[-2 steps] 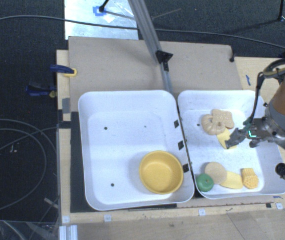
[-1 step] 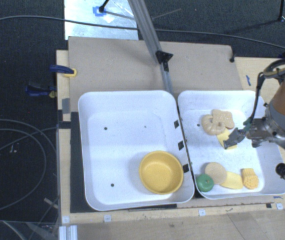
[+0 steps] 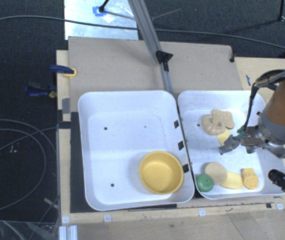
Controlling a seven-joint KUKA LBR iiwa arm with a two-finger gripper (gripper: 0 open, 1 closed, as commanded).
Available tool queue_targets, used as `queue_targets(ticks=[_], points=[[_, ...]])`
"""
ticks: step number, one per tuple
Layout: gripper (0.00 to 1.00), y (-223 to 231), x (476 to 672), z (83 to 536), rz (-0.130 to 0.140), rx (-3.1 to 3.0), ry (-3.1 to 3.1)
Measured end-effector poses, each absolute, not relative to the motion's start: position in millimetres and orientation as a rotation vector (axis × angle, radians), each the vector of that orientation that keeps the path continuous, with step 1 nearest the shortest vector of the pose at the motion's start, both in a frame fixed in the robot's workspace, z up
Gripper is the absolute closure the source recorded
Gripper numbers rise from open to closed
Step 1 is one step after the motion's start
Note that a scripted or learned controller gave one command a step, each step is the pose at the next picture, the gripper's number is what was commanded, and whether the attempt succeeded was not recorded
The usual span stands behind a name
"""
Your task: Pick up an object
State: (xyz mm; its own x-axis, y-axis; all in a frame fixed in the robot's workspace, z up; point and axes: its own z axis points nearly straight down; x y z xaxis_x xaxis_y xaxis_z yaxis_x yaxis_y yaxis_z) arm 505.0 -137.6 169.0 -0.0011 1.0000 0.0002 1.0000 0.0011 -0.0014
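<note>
My gripper (image 3: 228, 145) hangs low over the middle of the right bin (image 3: 195, 104), reaching in from the right. Just above and left of it lies a small yellow piece (image 3: 224, 135), partly covered by the gripper. A tan flower-shaped object (image 3: 217, 121) lies beyond that. Along the bin's near edge sit a green ball (image 3: 205, 183), a tan round object (image 3: 216, 172), a pale yellow object (image 3: 232, 182) and an orange waffle-like block (image 3: 250, 178). A yellow bowl (image 3: 161, 172) stands in the left bin (image 3: 117, 134), near its front right corner.
A grey pole (image 3: 150, 29) slants down from the top to the gap between the bins. Blue and yellow clamps (image 3: 52, 81) grip the bench's left edge. Cables lie on the dark floor at left.
</note>
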Motion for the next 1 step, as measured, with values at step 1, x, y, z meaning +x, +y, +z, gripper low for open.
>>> queue_targets(ticks=[1], points=[[0.0, -143.4, 512.8, 120.5, 0.001, -2.22, -2.221]])
